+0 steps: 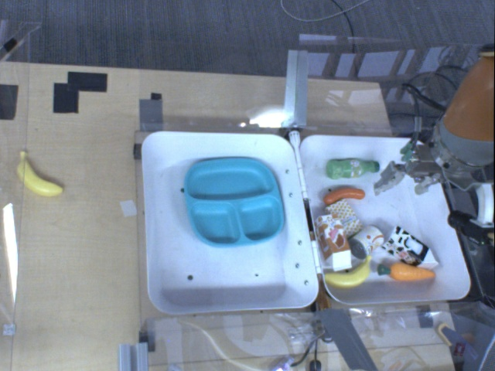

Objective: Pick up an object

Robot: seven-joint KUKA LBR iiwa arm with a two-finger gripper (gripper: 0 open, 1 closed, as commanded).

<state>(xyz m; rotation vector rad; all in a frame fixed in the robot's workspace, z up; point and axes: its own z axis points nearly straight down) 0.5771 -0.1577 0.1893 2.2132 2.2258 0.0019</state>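
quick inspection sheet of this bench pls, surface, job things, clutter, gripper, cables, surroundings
surface: wooden bench bearing a left bin and a right bin, side by side.
job's things: right bin holds a green bottle, hot dog, patterned pouch, yellow banana, carrot, cow-print item.
clutter: blue divided tray in the left bin; a second banana lying on the bench, far left.
grippers: gripper above the right bin, fingers open, holding nothing.
cables: black cable on the floor behind.
surroundings: grey carpet.

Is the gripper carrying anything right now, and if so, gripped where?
Nothing is held. The gripper is open above the right bin, with only white bin floor between its fingers; the green bottle lies apart beside it.
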